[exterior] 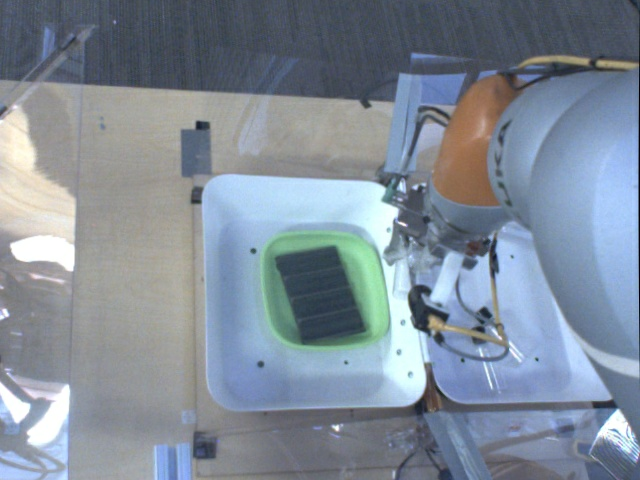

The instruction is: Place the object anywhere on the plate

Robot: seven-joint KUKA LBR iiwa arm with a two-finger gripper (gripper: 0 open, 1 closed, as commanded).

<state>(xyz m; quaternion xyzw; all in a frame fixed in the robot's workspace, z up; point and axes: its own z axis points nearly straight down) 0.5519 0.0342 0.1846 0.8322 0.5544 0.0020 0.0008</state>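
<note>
Whether the gripper (418, 268) is gripping anything cannot be told, its tip being hidden under the wrist. It is hanging over the seam between the two bins, just beside the green plate (372, 286). The dark ridged object (319, 293) is lying flat on that plate, inside the left bin (230, 298). The right bin (540, 358) is sitting under the arm (560, 168) on the counter (110, 268).

Object (319, 294) on plate (372, 286) in left bin (228, 298), right bin (540, 348) alongside.
</note>
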